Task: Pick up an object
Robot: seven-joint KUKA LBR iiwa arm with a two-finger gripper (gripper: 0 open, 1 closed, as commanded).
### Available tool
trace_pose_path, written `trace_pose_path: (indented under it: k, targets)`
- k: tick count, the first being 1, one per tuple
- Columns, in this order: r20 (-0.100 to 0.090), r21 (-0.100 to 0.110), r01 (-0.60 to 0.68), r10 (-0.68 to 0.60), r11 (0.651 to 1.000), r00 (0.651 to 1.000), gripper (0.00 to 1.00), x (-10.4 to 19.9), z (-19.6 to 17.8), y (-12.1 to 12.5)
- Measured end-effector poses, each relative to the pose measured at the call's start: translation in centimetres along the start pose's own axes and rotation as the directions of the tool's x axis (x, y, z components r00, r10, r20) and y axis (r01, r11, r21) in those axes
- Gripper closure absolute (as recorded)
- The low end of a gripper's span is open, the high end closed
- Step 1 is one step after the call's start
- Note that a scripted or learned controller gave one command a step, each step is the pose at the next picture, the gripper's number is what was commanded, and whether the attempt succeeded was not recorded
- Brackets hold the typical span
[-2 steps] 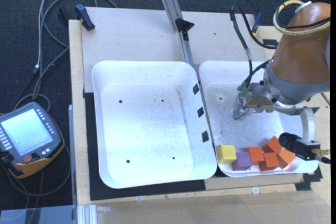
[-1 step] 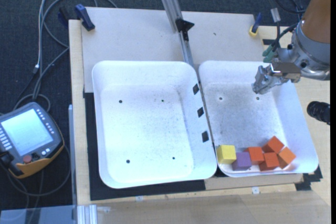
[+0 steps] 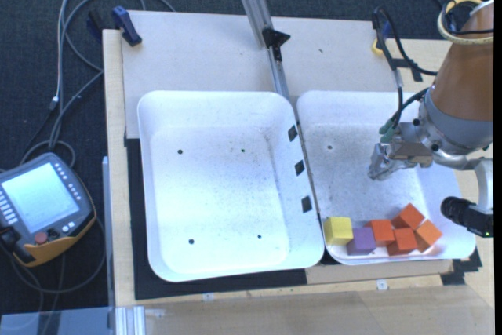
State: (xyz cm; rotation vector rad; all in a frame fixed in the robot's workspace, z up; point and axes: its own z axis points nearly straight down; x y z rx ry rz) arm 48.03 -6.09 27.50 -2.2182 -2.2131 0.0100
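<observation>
Claw hangs over the right bin, blocks bunched at its near edge.

The claw (image 3: 382, 166) sits above bare floor of the right bin (image 3: 345, 121), apart from the blocks (image 3: 386, 231), likely lining up a descent; whether it is apart or together I cannot tell. The left bin (image 3: 212, 184) lies alongside on the pale table (image 3: 196, 43), over dark carpet (image 3: 47, 74) strewn with cables.

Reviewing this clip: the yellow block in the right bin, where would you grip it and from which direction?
I'd come straight down on the yellow block and close across its far and near faces. It sits flat with its top open. Its left side faces the right bin wall and the purple block seems to crowd its right, so those sides look too tight. The pincer hangs above bare floor farther back.
</observation>
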Motion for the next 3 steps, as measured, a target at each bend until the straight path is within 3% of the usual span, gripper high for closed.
trace_pose_path:
  k: [1,2,3]
  targets:
    - [0.001,-0.013,0.007,-0.007,1.000,1.000,1.00,3.0,1.9,9.4]
    - [-0.001,-0.003,0.002,-0.002,1.000,1.000,1.00,3.7,5.6,7.1]
    - [-0.001,-0.016,0.011,-0.011,1.000,1.000,1.00,9.8,4.3,11.6]
